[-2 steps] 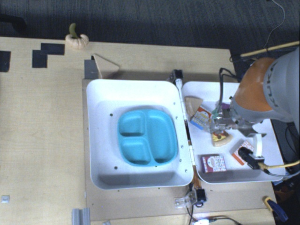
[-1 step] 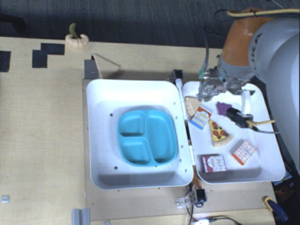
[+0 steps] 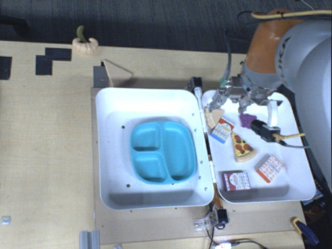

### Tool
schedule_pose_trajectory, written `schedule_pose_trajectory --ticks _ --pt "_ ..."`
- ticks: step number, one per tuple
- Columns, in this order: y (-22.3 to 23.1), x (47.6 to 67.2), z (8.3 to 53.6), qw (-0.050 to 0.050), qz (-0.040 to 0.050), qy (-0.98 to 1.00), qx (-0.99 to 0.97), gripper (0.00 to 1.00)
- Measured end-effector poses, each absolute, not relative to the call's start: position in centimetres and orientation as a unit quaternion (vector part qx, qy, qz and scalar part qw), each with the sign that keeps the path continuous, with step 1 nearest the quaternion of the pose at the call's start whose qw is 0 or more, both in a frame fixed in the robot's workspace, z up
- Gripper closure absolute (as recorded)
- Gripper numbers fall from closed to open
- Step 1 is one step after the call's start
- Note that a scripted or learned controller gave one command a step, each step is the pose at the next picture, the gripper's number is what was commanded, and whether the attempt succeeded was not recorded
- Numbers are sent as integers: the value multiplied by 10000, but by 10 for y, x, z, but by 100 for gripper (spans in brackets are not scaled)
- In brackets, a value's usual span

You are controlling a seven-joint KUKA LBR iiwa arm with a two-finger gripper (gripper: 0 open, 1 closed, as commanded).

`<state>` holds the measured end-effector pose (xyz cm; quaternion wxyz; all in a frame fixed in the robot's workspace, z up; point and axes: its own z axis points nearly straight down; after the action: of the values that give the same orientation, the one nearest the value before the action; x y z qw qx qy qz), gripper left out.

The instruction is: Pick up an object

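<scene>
Pale wooden bench, two shallow white bins side by side; pick at the approach step, nothing lifted yet.
The grey arm's gripper hangs over the far edge of the right white bin, and whether it is clenched or released cannot be told. The likeliest target is the small purple plastic piece just below it, which calls for a centred, straight descent. Also in this bin are a tan wedge-shaped toy at the far left corner, a blue-and-white carton beside it, a toy pizza slice mid-bin, an orange-and-white packet toward the right edge and a dark red box at the near edge. The wedge and carton lie near enough to be nudged. The left white bin holds a blue three-compartment plastic tray.
</scene>
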<state>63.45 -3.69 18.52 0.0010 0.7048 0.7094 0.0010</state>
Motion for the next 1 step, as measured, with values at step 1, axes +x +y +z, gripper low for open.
schedule_pose_trajectory --ticks 1 --pt "-127 565 144 8 -1 7080 7062 0"
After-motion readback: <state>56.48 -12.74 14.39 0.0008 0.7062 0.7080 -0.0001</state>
